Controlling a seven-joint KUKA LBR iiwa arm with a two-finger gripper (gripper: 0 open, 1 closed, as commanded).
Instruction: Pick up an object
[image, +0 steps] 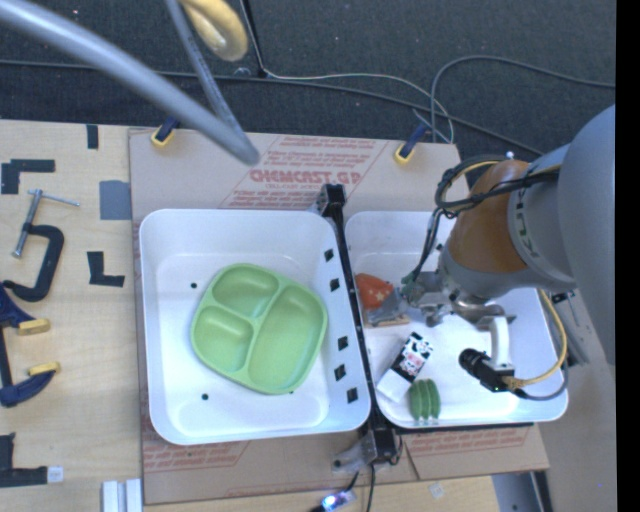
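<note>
We see the pincer low inside the right shallow white bin, close to this bin's left wall, at the end of the grey arm with the orange band. The wrist covers it from above, so we cannot tell if the pincer is apart or together.

The small orange-red rounded object lies just beside the pincer, on its left in the view, and very near the wall between the two bins. We cannot tell if the pincer touches it. Below the pincer in the view lies the small black and white box-like object. The green ribbed oval object lies just beside that one, near the bin's near wall.

Bare white floor shows in the far left corner of this bin. In the left shallow white bin the light green plastic plate with three compartments lies in the middle, with bare floor on all its sides. Both bins stand side by side on the surface.
</note>
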